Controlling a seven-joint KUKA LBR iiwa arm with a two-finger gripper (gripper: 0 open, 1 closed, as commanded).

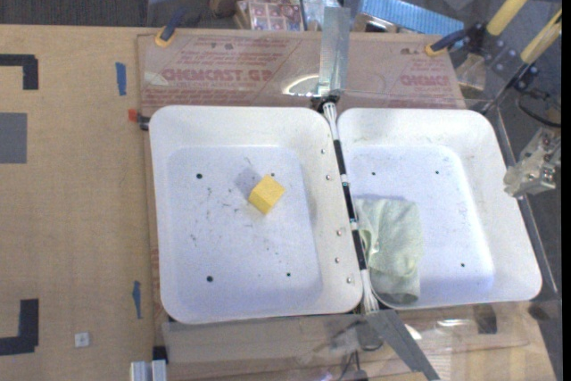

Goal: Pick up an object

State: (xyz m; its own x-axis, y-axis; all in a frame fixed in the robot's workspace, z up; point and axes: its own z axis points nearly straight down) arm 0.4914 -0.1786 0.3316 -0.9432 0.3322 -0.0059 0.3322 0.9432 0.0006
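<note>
**Yellow block in the left bin, gripper off past the right bin**

The landmark here is the seam (343,192) where the two white bins meet, a dark strip running down the middle of the bench.

To the left of the seam lies the left bin (178,281). A small yellow block (266,194) rests on that bin's speckled floor, a little above the floor's centre and near the seam, turned so that one corner points toward the top of the view. It stands alone, touching no wall.

To the right of the seam lies the right bin (473,192). A pale green cloth (393,247) is crumpled on its floor just beside the seam, its left edge against the bin wall there, and it stretches down toward the bin's lower rim.

The gripper (533,174) shows far to the right of the seam, beyond the right bin's outer rim and well apart from both the block and the cloth. It appears pale and blurred against the background, and whether its jaws are wide or narrow cannot be told. Nothing is seen between them.

Above the seam, a cardboard sheet (232,71) with red lettering lies along the bins' upper rims.
</note>
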